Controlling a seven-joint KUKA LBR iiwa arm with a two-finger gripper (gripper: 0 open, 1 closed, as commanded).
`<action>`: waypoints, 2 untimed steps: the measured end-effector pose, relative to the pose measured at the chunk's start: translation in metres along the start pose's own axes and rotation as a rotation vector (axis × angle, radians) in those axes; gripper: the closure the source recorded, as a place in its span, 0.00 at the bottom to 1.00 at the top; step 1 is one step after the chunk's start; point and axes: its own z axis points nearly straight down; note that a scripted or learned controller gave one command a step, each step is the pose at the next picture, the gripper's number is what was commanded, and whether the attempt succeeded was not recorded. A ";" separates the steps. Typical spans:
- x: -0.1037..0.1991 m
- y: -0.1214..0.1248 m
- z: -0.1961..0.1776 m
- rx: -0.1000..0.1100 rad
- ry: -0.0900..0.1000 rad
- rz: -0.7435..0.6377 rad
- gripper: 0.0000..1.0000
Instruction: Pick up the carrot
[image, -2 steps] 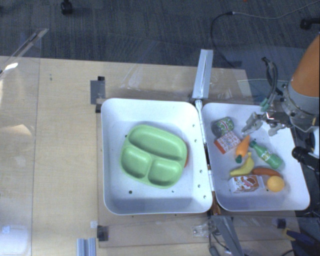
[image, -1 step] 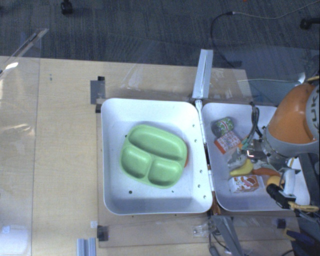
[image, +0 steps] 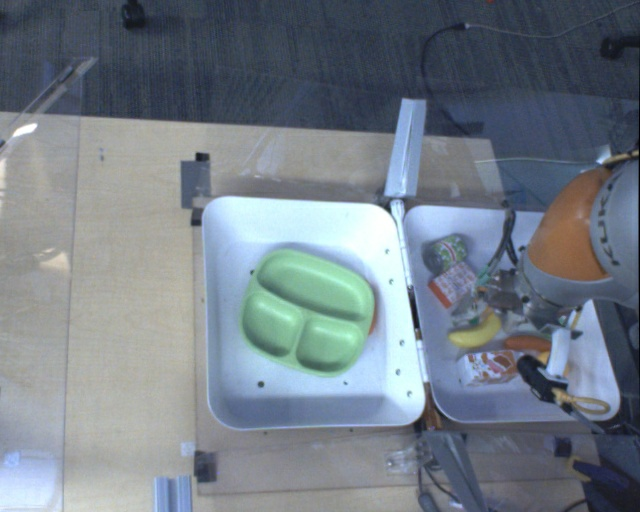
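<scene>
Arm (image: 585, 235) reaches into right bin (image: 600, 385). End effector (image: 500, 300) low over the clutter, finger state can't tell. Carrot (image: 527, 343) lies in right bin, just right of banana (image: 474, 333), above a snack packet (image: 487, 368). Left bin (image: 225, 300) holds green divided tray (image: 307, 311). Both on desk (image: 100, 300).

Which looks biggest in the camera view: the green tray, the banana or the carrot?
1. Green tray, by far the biggest.
2. and 3. Banana and carrot look about alike; the arm hides part of each, so I can't rank them.
</scene>
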 end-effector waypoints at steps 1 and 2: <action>0.000 0.003 -0.012 -0.011 -0.002 -0.002 1.00; 0.002 0.005 -0.023 -0.016 -0.001 -0.005 1.00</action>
